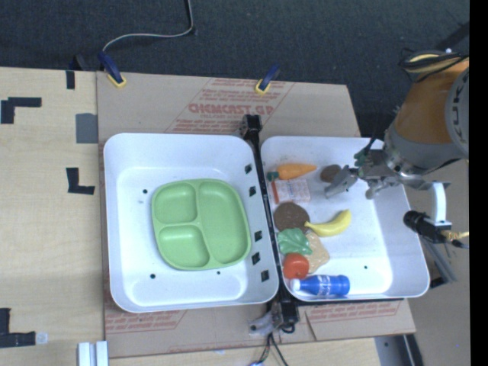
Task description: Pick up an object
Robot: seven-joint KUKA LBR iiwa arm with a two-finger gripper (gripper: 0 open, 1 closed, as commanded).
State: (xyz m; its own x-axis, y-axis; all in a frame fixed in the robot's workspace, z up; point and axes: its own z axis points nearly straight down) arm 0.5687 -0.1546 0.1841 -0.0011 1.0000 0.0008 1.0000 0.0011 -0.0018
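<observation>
The right bin (pixel 396 280) holds several toy foods: an orange carrot (pixel 295 171), a small brown lump (pixel 330 173), a white packet (pixel 293 192), a dark brown disc (pixel 290 216), a yellow banana (pixel 332 223), a green leafy piece (pixel 293 241), a red tomato (pixel 296 265) and a blue bottle (pixel 323 285). My gripper (pixel 358 184) hangs over the upper right part of this bin, just right of the brown lump and above the banana. Its fingers are spread open with nothing between them.
The left bin (pixel 122 166) holds a green divided plate (pixel 202 223). A black divider with clips (pixel 259 204) runs between the two bins. The arm's grey and orange body (pixel 431 120) stands over the right bin's far right corner.
</observation>
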